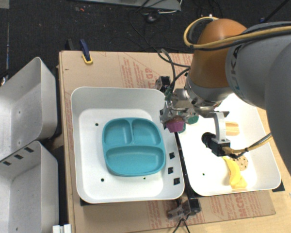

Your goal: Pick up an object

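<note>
Tool [176,116] low over the seam between the two bins, purple object [175,125] right under its tip.

Arm [262,57] in from 3 o'clock, wrist bent down; tool sits at 3 o'clock of the left bin [82,96], over that bin's rim where it meets the right bin [264,130]. Small purple object touches the tool's underside and overlaps the rim. Tool body hides the grip: cannot tell how far open it is, nor whether the object is held. Left bin: teal divided plate [134,146] at centre, flat. Right bin: tan block [232,128] near centre; yellow banana [235,174] at 6 o'clock; round speckled piece [241,162] touching the banana's upper end. Both bins side by side on a brown board worktop [111,67].
</note>
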`<action>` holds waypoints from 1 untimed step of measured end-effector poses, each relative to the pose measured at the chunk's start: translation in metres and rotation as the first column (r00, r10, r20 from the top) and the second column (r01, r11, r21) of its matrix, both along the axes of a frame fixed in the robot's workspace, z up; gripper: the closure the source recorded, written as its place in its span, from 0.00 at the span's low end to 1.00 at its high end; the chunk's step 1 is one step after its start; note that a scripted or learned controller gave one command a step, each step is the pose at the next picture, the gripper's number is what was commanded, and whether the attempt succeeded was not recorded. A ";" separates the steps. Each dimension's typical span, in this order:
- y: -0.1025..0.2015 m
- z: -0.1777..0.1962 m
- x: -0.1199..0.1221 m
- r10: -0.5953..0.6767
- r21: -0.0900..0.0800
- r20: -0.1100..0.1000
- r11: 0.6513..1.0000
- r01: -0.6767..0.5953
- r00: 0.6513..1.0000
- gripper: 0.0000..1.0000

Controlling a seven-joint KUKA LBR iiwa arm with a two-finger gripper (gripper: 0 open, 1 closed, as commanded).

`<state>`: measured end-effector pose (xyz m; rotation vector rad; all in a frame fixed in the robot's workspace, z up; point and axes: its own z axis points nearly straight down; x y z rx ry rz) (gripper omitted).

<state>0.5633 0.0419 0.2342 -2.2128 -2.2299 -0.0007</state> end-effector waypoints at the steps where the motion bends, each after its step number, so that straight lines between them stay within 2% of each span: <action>1: 0.046 0.007 0.011 0.000 0.001 0.002 1.000 0.000 1.000 1.00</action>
